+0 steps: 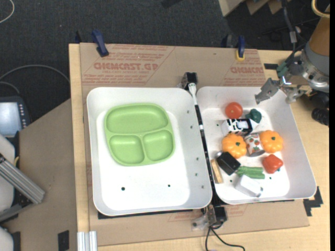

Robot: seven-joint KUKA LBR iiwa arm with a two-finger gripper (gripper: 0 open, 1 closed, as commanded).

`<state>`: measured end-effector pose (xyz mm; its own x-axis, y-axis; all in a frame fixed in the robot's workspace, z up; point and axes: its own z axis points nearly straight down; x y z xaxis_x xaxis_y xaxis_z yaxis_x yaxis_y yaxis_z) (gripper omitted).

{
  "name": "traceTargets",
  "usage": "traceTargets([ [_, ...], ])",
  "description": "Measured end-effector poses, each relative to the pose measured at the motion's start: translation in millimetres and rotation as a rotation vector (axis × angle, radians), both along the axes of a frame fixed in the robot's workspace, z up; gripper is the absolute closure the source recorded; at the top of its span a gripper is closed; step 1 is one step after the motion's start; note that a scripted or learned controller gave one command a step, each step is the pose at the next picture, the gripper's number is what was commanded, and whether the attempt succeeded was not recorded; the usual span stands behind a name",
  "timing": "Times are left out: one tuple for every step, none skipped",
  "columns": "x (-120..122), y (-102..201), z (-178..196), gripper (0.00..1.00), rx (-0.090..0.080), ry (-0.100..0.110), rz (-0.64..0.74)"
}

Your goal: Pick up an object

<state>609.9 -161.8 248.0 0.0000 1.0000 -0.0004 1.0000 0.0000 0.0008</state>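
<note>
While the gripper hangs over the far right corner of the right bin, its two fingers look spread apart with nothing between them, so the pick is, by my judgement, not yet begun; every candidate lies below and to the left of it in the camera view, toward the near side of the bin. Nearest to it sit the red tomato and the dark green piece, just beside each other; beyond those lie the black-and-white object, two orange pumpkins, a red pepper, a black block and a green pod, crowded and partly touching. To do the step well, I would choose the tomato, since it stands at the edge of the pile with bare bin floor on its far side; the fingers should straddle it cleanly, come down straight, and avoid nudging the green piece. Farther left, well apart from the gripper, the left bin holds a green divided plate. On the board beneath, reddish print reads "CHEMCAST G P"; the smaller lines are too faint to read.
</note>
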Motion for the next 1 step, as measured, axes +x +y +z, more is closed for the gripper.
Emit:
traceTargets([
  [-27.8,54.5,-139.1,0.0,-0.003,-0.018,0.0],
])
